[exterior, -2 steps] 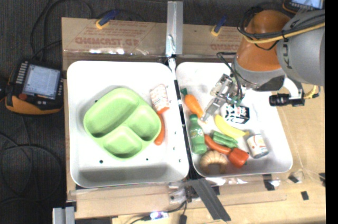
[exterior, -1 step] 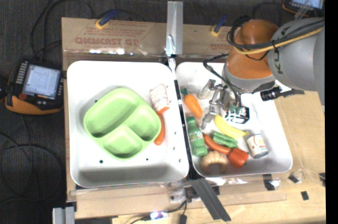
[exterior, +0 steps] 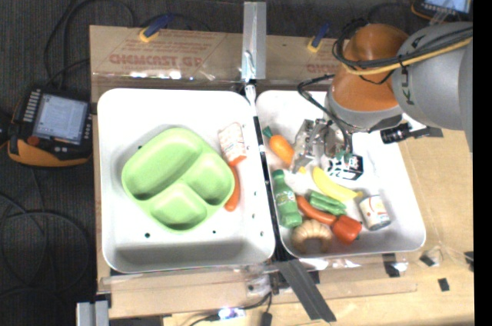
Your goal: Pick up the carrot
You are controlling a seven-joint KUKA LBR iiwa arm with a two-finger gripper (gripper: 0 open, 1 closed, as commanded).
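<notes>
A short orange carrot (exterior: 280, 149) with a green top lies in the right bin (exterior: 400, 186), close to its left wall. My gripper (exterior: 314, 146) hangs just right of the carrot, low over the bin, and nothing shows in its grasp. The grey arm with its orange band (exterior: 367, 78) reaches in from the upper right. A long thin orange piece (exterior: 234, 186) lies in the left bin (exterior: 123, 109), along the right side of the green plate; I cannot tell what it is.
The right bin also holds a green bottle (exterior: 287, 203), a yellow banana (exterior: 332, 183), a red pepper (exterior: 315, 211), a small can (exterior: 374, 211), a brown bun (exterior: 310, 234) and a black-and-white tag (exterior: 344, 165). A green divided plate (exterior: 175, 177) and a white packet (exterior: 231, 140) sit in the left bin.
</notes>
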